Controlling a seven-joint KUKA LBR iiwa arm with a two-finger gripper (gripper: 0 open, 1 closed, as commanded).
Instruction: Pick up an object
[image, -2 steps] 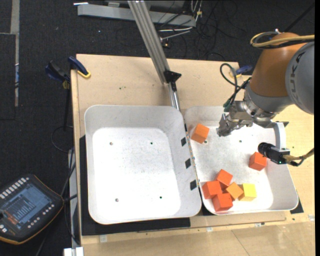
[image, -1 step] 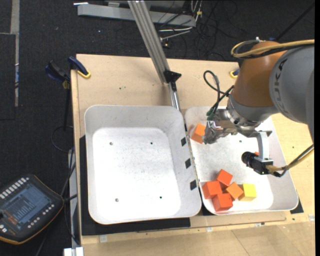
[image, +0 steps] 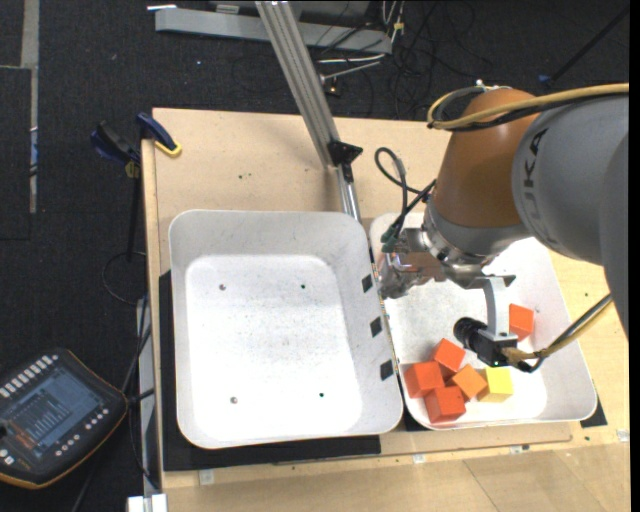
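Several orange cubes cluster at the near end of the right bin (image: 572, 398): one (image: 449, 354) on top, one (image: 424, 377) to its left, one (image: 446, 403) nearest the front. A yellow cube (image: 498, 381) lies at the right of the cluster. Another orange block (image: 520, 320) sits apart, nearer the right wall. My gripper (image: 402, 268) hangs under the orange wrist band, low over the right bin's left side, up and to the left of the cubes. Nothing shows in its grasp.
The left bin (image: 182, 232) stands beside the right one, their walls meeting just left of the gripper. A slanted metal pole (image: 308, 88) crosses the back. A blue clamp (image: 150, 130) sits at the bench's far left corner, a teach pendant (image: 50, 415) at the lower left.
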